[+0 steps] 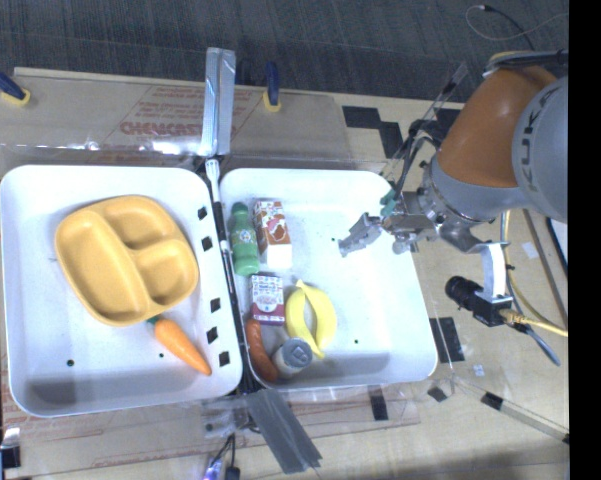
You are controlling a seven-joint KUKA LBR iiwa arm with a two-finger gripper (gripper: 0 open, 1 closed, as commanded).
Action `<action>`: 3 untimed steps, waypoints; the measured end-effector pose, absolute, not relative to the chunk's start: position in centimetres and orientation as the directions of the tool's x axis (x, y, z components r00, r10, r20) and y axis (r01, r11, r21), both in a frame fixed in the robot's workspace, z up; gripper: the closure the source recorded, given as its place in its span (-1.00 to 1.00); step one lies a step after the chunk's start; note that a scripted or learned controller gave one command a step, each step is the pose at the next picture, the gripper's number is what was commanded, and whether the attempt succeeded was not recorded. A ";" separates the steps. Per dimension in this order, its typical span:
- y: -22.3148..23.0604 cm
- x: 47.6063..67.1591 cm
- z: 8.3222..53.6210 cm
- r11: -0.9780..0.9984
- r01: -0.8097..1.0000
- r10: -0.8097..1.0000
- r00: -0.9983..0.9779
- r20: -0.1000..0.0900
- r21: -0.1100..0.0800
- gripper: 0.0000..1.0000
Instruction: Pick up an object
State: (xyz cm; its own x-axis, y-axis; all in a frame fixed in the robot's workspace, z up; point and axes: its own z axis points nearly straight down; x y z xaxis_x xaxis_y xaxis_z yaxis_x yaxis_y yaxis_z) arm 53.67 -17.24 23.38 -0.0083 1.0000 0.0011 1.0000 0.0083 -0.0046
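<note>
Poised above bare floor of right white bin (380, 328): grey two-finger end effector (358, 236), grip state impossible to tell. Nearby, curved yellow plastic banana (311, 315), likely light, stiff, slick; best pinched across mid-body.

Along the right bin's left side, centre frame: a green bottle (244, 238), two red cartons (271, 230) (267, 298), a yellow banana (311, 316), a sausage (260, 351), and a grey can (296, 354) lying close together.

Two bins (20, 268), two cartons (271, 230), one tray (126, 258), carrot (183, 346), banana (311, 316), bottle (244, 239).
</note>
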 end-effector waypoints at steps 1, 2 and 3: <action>-15.3 50.4 17.3 0.075 0.997 0.997 -0.075 0.001 -0.004 -1.00; -13.4 48.3 9.2 0.320 0.948 0.948 -0.320 0.004 -0.004 -1.00; -13.4 48.3 10.1 0.323 0.946 0.946 -0.323 0.003 -0.004 1.00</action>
State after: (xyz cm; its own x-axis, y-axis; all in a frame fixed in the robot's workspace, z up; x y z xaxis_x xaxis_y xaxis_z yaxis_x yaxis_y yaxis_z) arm 48.31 -13.45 10.14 -0.3234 0.9463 0.0028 0.9462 0.3234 -0.0036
